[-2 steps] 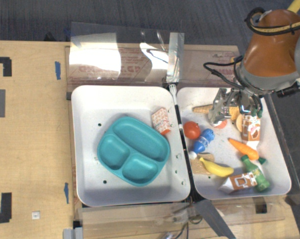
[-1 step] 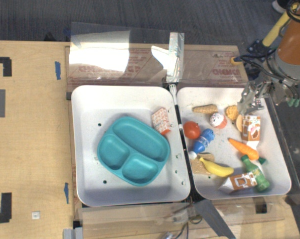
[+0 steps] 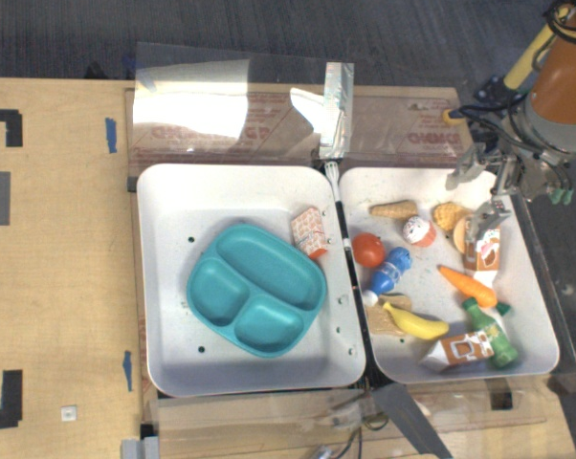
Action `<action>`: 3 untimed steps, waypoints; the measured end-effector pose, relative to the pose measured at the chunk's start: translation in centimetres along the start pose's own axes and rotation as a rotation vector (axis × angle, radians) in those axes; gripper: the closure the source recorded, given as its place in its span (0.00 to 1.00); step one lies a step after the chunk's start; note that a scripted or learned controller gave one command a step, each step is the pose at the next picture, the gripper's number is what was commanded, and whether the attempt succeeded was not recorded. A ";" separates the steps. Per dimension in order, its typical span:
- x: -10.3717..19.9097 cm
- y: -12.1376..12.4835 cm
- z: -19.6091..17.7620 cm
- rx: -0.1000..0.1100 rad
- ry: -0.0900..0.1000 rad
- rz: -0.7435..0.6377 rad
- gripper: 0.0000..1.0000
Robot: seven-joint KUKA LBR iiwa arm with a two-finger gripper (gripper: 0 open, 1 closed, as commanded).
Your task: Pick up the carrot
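The carrot [image 3: 468, 284] is orange with a small green top and lies at a slant on the right side of the right bin [image 3: 542, 352]. My gripper [image 3: 484, 187] hangs over that bin's far right corner, above and behind the carrot and apart from it. It looks open, with nothing between its fingers. Between the gripper and the carrot stands a white and brown carton [image 3: 482, 248].
The right bin also holds a tomato [image 3: 368, 250], a blue bottle [image 3: 391, 269], a banana [image 3: 417, 324], a bread roll [image 3: 393, 208], a green bottle [image 3: 490, 331] and a juice box [image 3: 457, 350]. In the left bin [image 3: 164, 256] are a teal divided plate [image 3: 257, 288] and a small packet [image 3: 309, 230].
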State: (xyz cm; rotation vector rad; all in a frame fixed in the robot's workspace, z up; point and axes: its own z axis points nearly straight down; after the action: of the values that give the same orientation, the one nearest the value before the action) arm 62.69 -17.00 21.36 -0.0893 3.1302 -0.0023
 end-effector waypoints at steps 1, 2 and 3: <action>6.1 0.7 11.5 0.000 0.001 0.234 0.00; 10.1 -2.0 12.5 -0.001 0.004 0.094 0.00; 9.7 -1.9 11.2 0.000 -0.005 0.093 1.00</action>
State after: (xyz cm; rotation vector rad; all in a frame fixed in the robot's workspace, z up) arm 53.19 -19.51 10.06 0.0562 3.1258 -0.0021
